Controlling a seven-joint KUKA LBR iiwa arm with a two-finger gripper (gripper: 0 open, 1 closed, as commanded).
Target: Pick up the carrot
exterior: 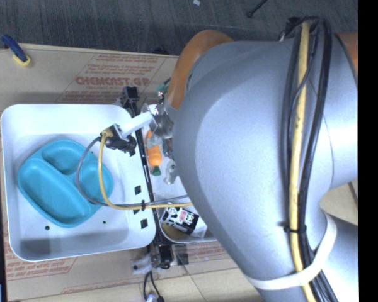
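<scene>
The grey arm (258,143) reached in from the right and its bulk covered nearly all of the right bin (198,228), so the step in hand looked like the descent onto the carrot (154,156). The carrot showed as a small orange piece just right of the wall between the two bins, close under the wrist hardware. The gripper (159,131) sat directly above or against it, but whether it was closed on anything could not be told from this slant. To do the step well, the program would need to centre the tool over the orange piece, come down straight and keep clear of the dividing wall, since the carrot lay so close to it. The left bin (25,244) held a blue divided tray (60,181), with a yellow cable (104,181) and a grey one looping over it. A black-and-white patterned object (179,219) lay at the near edge of the right bin, half hidden. The carrot's full length and everything farther right in that bin stayed out of sight behind the arm.
</scene>
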